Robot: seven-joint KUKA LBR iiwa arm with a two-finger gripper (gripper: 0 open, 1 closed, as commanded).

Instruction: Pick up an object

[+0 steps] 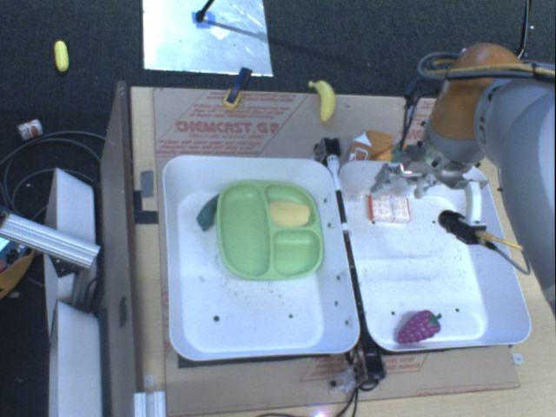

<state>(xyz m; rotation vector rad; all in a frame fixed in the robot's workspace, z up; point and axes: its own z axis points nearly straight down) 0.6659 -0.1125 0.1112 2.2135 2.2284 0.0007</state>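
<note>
Lying flat in the right bin (499, 320), toward its twelve o'clock edge, a small red-and-white packet (388, 208) is seen with its long axis running from nine to three o'clock. Its printing is too blurred to be read. Just above it the gripper (408, 179) is poised; whether its jaws are open or closed cannot be told. A purple grape bunch (418, 326) rests at six o'clock, and a green divided plate (265, 231) occupies the left bin (195, 320).
</note>
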